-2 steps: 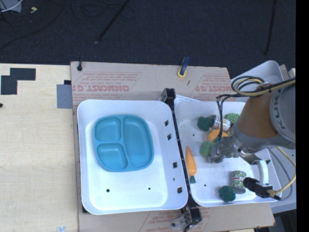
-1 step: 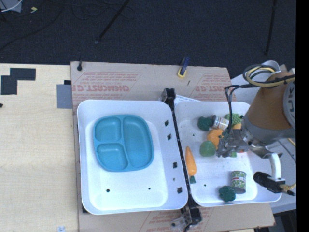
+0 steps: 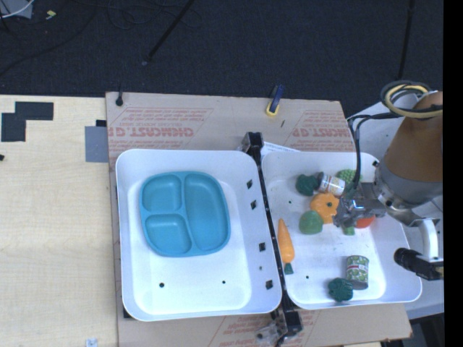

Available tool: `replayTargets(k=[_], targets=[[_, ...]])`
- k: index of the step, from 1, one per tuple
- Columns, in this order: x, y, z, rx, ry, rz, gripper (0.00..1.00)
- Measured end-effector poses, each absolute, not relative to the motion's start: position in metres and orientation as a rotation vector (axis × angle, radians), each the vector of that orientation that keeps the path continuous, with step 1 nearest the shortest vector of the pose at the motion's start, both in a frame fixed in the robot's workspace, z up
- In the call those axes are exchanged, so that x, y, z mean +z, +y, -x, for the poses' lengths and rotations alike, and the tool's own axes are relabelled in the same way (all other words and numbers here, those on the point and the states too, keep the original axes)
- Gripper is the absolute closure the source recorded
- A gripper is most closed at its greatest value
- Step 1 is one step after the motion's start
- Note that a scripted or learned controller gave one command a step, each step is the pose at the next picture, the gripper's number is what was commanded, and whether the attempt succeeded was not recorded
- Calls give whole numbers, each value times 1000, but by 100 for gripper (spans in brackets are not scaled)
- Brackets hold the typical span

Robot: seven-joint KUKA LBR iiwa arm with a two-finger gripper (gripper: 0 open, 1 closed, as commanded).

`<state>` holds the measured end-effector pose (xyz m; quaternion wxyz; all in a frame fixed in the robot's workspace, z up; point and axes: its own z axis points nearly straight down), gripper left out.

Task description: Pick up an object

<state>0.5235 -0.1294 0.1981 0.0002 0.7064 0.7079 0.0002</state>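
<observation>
Gripper (image 3: 350, 213) low in the right bin (image 3: 391, 289), among toy foods by a little orange pumpkin (image 3: 325, 205), can't tell its grip, blue plate (image 3: 184, 213) in the left bin (image 3: 134, 266)

Partly hidden beneath the gripper (image 3: 352, 212): a red object (image 3: 364, 223) and a green one (image 3: 347, 175), both too obscured to identify.

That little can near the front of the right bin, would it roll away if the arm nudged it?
The can seems to stand upright, so a low nudge would probably slide it; a high one might tip it, then it could roll. Its smooth round side may slip in a pinch.
</observation>
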Motion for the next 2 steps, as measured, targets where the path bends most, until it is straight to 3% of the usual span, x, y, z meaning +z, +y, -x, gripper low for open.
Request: replayTargets(k=[1,2], targets=[[229,-130,-524,1,2222,-2221,100],[218,-76,-533,-2,2228,-2221,100]])
